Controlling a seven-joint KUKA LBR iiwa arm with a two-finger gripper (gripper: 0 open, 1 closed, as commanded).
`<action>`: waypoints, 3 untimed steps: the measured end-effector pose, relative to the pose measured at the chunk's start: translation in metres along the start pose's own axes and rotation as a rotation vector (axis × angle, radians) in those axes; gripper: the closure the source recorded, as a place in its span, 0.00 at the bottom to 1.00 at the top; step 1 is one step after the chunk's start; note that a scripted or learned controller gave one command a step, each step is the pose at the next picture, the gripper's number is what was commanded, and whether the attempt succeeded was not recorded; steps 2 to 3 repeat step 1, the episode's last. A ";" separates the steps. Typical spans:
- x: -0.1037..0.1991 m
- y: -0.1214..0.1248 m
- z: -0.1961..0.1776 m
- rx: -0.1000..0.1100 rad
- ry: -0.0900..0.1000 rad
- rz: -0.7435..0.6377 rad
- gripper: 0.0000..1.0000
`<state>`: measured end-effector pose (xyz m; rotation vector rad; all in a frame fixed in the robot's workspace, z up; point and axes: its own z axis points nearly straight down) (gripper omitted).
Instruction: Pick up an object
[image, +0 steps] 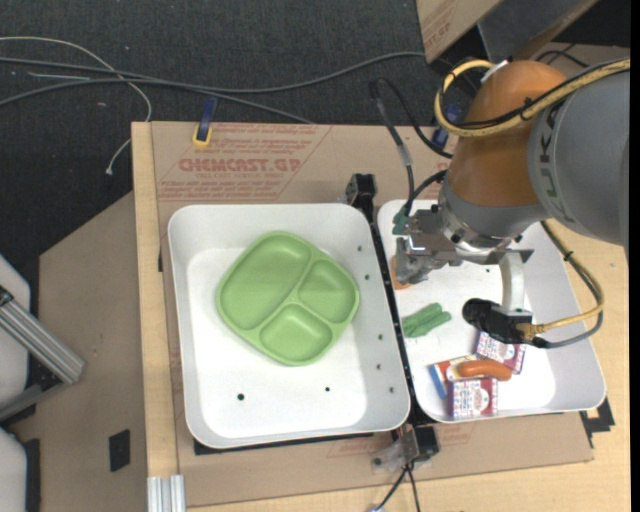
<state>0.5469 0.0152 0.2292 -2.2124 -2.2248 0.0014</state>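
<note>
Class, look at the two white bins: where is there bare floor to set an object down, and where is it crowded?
Left bin: bare white all around the green divided plate, widest along the near edge. Right bin: crowded, with the gripper over its far part and the green pods, sausage and small cartons nearer; bare by its right rim.

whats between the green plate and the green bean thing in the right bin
In the camera view, the two bins' touching rims lie between the green divided plate and the green bean-like item, plus bare white bin floor on each side.

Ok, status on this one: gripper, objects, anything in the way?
Gripper low over right bin, near its left wall. Green piece just below it, not held. Hot dog and small cartons beyond, clear.
</note>
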 end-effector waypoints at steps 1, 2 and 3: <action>0.058 0.005 -0.007 -0.005 0.000 -0.001 1.00; 0.058 0.005 -0.007 -0.005 0.000 -0.001 1.00; 0.058 0.005 -0.007 -0.005 0.000 -0.001 1.00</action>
